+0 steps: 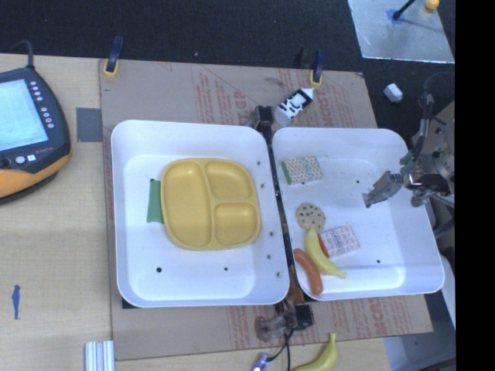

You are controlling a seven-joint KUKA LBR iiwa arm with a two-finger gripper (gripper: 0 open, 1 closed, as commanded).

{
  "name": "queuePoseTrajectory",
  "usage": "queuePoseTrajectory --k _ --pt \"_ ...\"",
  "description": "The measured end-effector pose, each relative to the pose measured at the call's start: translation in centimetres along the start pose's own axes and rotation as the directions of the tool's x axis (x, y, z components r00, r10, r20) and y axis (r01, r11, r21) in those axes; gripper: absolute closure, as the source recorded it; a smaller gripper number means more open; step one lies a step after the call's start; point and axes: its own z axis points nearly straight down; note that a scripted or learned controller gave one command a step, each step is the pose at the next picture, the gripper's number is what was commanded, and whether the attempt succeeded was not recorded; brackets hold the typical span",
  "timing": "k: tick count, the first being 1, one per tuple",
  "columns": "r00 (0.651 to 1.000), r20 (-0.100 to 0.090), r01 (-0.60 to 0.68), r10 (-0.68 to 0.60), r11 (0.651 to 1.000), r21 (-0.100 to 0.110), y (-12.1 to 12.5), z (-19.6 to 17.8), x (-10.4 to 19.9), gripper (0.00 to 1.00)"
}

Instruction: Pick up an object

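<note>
The right white bin holds several small items. A patterned green packet lies at its back left, with a round speckled cookie below it. Further forward are a red-and-white packet, a yellow banana and an orange sausage. My gripper hovers over the right part of this bin, well right of the items. Its fingers are spread open with nothing between them.
The left bin carries a yellow divided plate with a green strip at its left edge. A teach pendant lies at far left. A second banana rests outside the bins at the front. A black-and-white object sits behind them.
</note>
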Motion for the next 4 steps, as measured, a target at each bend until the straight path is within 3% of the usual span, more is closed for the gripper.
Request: queuePoseTrajectory --k 1,2,3,4 --pt "1.0 0.0 0.002 -0.002 1.0 0.002 -1.5 9.4 6.5 0.0" --pt "1.0 0.0 0.001 -0.001 1.0 0.003 1.9 16.5 4.0 0.0" --pt "1.0 0.001 0.002 -0.002 1.0 0.0 4.5 19.4 3.5 0.0" --pt "1.0 0.002 0.001 -0.001 1.0 -0.001 4.5 19.4 3.4 0.0"
